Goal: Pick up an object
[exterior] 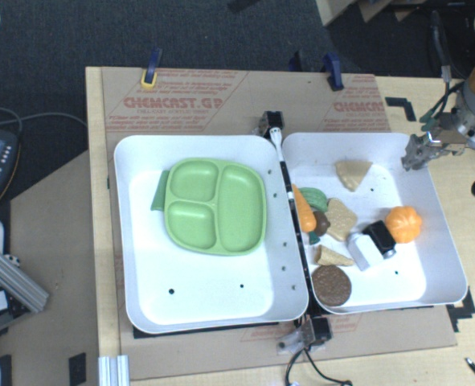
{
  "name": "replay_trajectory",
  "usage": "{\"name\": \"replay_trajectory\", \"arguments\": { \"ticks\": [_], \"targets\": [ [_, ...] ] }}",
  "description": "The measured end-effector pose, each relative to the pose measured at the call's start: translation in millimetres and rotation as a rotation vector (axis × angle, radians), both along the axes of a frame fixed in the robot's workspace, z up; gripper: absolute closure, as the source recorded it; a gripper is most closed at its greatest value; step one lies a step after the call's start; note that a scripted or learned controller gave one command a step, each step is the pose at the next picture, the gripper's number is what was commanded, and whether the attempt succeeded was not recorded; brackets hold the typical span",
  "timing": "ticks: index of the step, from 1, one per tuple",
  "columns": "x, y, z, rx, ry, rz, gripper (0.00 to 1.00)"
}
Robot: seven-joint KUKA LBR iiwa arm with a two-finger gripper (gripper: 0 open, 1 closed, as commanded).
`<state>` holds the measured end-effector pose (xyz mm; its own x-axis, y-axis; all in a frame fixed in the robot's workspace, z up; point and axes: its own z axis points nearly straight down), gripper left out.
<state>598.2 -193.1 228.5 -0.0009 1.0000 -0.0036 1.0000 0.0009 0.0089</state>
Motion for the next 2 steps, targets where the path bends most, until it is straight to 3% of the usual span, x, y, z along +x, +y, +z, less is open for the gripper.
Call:
{"name": "replay_trajectory", "arguments": {
  "ticks": [1, 2],
  "targets": [
    [-19.4, 58.9, -3.4, 0.007, 0.012, 0.004, 1.0],
    [-23.2, 106.4, -9.7, 0.006, 0.012, 0.004, 1.0]
  ]
}}
